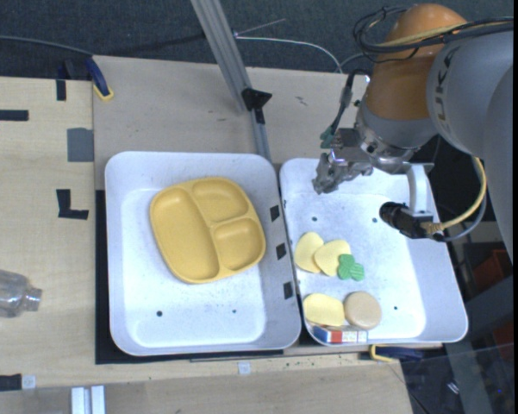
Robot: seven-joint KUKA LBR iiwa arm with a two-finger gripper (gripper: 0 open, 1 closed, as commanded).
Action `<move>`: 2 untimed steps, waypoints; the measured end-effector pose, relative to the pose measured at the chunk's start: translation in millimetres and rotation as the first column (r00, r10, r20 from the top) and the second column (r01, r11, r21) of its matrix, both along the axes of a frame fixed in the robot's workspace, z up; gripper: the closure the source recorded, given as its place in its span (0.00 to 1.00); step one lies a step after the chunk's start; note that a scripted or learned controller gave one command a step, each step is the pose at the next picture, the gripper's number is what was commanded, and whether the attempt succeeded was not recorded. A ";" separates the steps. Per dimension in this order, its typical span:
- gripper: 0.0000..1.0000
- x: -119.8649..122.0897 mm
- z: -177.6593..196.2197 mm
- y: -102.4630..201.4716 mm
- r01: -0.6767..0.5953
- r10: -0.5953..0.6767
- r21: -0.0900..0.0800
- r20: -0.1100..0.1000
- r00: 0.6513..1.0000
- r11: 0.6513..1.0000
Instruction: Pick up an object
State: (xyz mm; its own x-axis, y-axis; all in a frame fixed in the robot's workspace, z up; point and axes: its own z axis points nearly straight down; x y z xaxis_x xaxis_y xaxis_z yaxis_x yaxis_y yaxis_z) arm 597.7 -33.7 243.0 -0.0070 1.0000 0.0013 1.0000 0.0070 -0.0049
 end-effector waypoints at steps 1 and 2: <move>1.00 6.8 -58.7 44.0 0.002 -0.002 -0.001 -0.002 1.000 1.000; 1.00 -15.4 -17.8 53.0 0.004 -0.004 0.000 0.005 1.000 1.000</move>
State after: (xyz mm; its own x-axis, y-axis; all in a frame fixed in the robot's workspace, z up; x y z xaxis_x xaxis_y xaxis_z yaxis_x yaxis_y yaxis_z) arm 582.3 19.3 225.2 -0.0030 1.0000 0.0014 1.0000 0.0030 0.0004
